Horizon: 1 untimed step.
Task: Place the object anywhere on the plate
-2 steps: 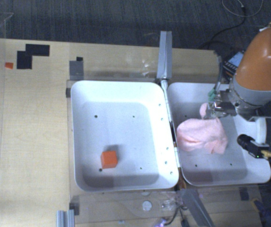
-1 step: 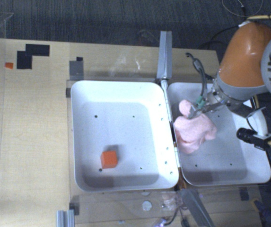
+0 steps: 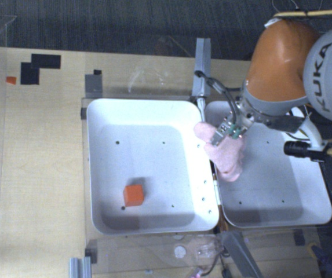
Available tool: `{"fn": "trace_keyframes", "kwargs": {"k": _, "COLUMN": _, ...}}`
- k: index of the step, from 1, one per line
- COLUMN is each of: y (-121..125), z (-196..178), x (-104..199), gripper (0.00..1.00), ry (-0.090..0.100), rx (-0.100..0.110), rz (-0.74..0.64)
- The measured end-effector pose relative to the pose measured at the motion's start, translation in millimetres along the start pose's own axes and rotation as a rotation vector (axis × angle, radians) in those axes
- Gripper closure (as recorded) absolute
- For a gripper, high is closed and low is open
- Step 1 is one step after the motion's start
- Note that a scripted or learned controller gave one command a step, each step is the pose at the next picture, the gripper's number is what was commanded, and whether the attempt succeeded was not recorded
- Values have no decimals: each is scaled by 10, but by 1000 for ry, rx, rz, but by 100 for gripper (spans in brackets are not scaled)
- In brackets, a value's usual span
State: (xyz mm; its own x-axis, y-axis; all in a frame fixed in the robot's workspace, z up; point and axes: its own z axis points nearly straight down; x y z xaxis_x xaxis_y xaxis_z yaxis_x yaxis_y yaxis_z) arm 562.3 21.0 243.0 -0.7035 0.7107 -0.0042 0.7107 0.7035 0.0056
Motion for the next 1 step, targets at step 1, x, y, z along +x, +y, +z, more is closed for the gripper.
{"fn": "trace_keyframes", "kwargs": {"k": 1, "y": 397, "z": -54, "x": 324, "gripper": 100, "ry": -1, "rx": -2, "rz": -402}}
